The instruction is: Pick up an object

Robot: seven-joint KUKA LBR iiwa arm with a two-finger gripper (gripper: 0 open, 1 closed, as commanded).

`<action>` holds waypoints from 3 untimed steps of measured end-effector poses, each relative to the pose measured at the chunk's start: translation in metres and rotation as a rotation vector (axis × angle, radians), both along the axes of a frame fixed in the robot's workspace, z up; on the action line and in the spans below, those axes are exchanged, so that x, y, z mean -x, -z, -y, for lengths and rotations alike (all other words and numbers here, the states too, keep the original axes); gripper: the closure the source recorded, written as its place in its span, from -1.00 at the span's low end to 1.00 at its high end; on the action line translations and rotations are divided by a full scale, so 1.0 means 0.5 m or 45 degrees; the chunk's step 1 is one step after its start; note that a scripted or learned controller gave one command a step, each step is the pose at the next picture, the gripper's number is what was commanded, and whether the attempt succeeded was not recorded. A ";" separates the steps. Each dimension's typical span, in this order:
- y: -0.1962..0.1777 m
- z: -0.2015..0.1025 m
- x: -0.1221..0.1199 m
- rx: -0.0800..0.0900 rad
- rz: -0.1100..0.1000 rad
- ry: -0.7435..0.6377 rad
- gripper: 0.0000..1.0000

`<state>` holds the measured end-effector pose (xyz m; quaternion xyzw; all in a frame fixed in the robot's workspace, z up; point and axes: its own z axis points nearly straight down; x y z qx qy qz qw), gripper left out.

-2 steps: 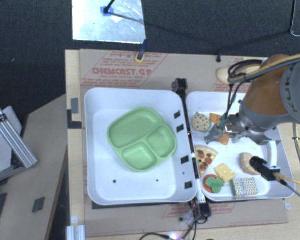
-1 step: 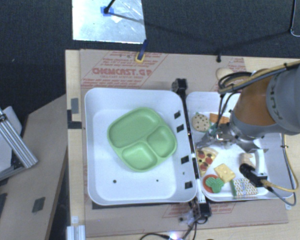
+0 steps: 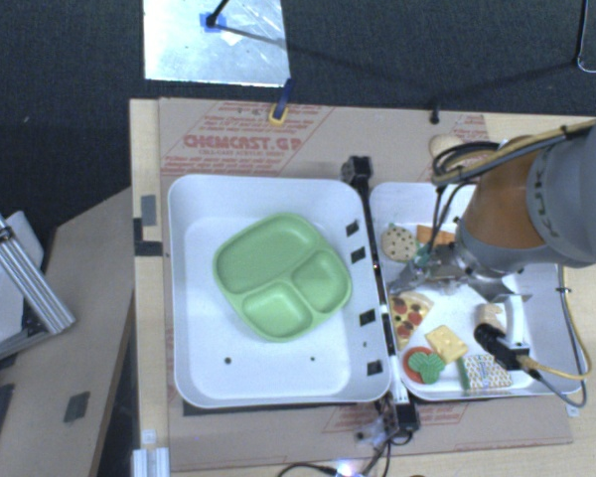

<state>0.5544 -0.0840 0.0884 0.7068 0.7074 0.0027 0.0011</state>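
Item: right-hand bin (image 3: 381, 202), white and shallow, set beside the left-hand bin (image 3: 194, 266) on the counter (image 3: 228, 132); contents listed as small toy foods.

Near the bin's far left corner: a cookie (image 3: 398, 240), pale with dark chips; just beside it an orange piece (image 3: 439, 235), partly covered by the arm.
Along the left wall, midway: a pizza slice (image 3: 409, 312), flat, lying face up.
Toward the near edge: a yellow cheese wedge (image 3: 445, 343); a red disc with green on top (image 3: 424, 366) in the near left corner; a green strip and a patterned card (image 3: 487, 372) just beside it.

Left-hand bin: a green divided tray (image 3: 283, 276) is held at its centre.

Pincer (image 3: 424, 260): lowered over the far left part of the right-hand bin, between cookie and pizza slice; whether its tips stand apart or together cannot be told; nothing is seen held.

Handling, as judged: pieces are taken to be light, stiff and smooth; flat ones are likely to slip or tip; the cheese wedge and cookie are best taken across opposite edges.
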 end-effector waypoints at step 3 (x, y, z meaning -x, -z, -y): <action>-0.216 -0.005 -0.016 0.003 0.002 -0.006 1.00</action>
